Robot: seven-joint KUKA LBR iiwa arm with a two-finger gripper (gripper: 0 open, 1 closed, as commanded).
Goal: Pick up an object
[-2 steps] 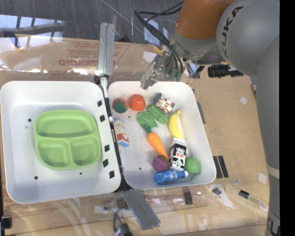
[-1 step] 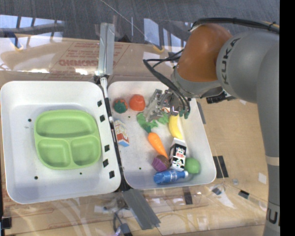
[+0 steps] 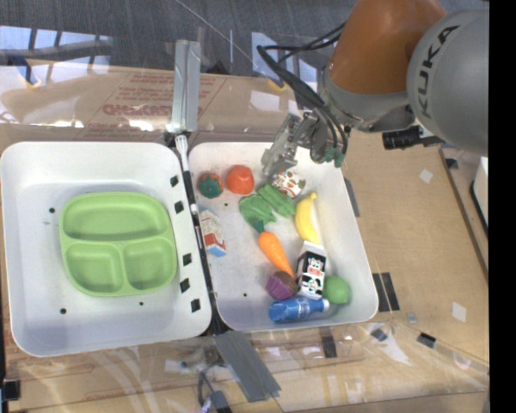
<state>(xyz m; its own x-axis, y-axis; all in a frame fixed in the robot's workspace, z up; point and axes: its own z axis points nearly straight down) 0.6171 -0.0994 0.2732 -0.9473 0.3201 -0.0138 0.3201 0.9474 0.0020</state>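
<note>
Toy foods lie scattered in the right bin (image 3: 353, 231) of the two white bins on the worktop (image 3: 413, 231). Near its far side sit a small dark-green-and-red fruit (image 3: 209, 184) and, just beside it, an orange-red tomato (image 3: 239, 179). A small patterned packet (image 3: 288, 182) lies right under the pincer (image 3: 279, 157), with a green leafy vegetable (image 3: 267, 206) next to it and a yellow banana (image 3: 307, 217) on the other side, close to the bin's right wall. A small red-and-white carton (image 3: 211, 232) lies by the left wall. Towards the middle is an orange carrot (image 3: 273, 249); nearer the front corner a purple piece (image 3: 280, 286), a black-and-white milk carton (image 3: 311, 270), a green apple-like ball (image 3: 337, 291) and a blue bottle (image 3: 297, 310) crowd together, touching or nearly so.

The grey arm with its orange band (image 3: 387, 33) reaches in from the right, and the pincer hangs low over the far part of the right bin, above the patterned packet and near the tomato. Its metal fingers point down and to the left; whether they are spread or pressed together cannot be told, and nothing is clearly seen between them.

The left bin (image 3: 26, 231) holds a light green divided tray (image 3: 118, 242) with three compartments, lying flat in the middle.
</note>
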